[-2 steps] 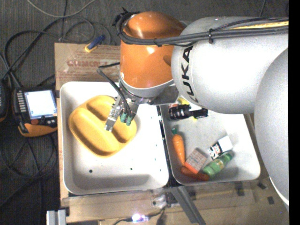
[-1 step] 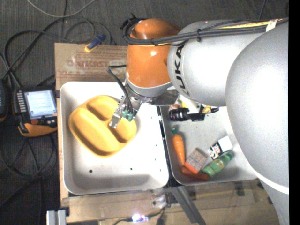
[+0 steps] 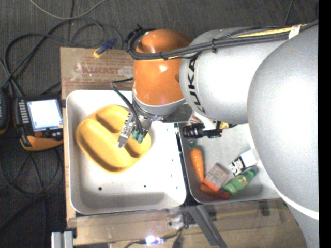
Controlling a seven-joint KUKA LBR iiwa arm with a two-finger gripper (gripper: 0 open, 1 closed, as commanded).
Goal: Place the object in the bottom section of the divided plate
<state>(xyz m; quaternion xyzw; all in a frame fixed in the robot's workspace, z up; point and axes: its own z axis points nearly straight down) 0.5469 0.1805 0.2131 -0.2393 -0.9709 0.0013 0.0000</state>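
Yellow divided plate (image 3: 106,138) lying in the left white bin (image 3: 90,192), gripper (image 3: 130,134) low over the plate's right section, whether it grips anything impossible to tell, carrot (image 3: 197,163), small carton (image 3: 215,175) and green bottle (image 3: 240,182) in the right bin (image 3: 194,190)

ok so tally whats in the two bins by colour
yellow: 1, the divided plate in the left bin
orange: 1, the carrot
green: 1, the bottle
red: 1, the long piece under the small box
mixed colours: 2, the small box and the white carton
total: 6
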